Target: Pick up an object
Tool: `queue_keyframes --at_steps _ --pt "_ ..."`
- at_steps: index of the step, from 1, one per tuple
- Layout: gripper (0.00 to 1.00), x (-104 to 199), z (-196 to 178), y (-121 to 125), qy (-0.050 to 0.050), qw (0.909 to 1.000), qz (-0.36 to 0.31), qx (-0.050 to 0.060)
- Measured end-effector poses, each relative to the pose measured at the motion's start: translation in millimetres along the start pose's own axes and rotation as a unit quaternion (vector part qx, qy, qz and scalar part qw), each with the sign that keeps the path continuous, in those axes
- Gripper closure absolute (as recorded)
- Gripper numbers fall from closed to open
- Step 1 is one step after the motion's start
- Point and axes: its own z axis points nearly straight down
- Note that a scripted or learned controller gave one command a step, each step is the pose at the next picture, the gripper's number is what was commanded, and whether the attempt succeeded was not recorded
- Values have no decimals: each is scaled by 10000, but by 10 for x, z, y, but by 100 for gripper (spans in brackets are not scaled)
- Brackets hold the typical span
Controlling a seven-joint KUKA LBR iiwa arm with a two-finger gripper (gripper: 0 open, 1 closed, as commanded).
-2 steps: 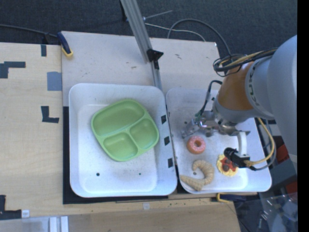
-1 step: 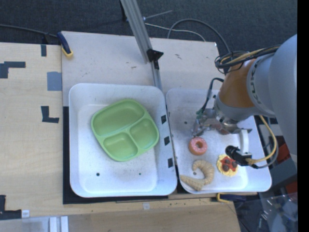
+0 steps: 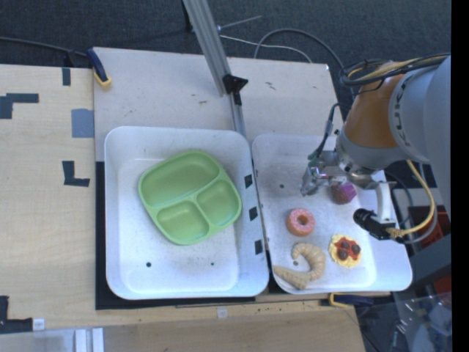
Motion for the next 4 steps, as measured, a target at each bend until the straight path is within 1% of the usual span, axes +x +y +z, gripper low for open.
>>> queue_keyframes --at_steps 1,2,3,4 --pt "100 60 -437 21 2 10000 -5 -2" --pt "100 43 -1039 108 -4 10000 -3 -15" --pt "100 526 -1013 175 4 10000 -22 18" --pt "100 1031 -911 266 5 10000 -25 20"
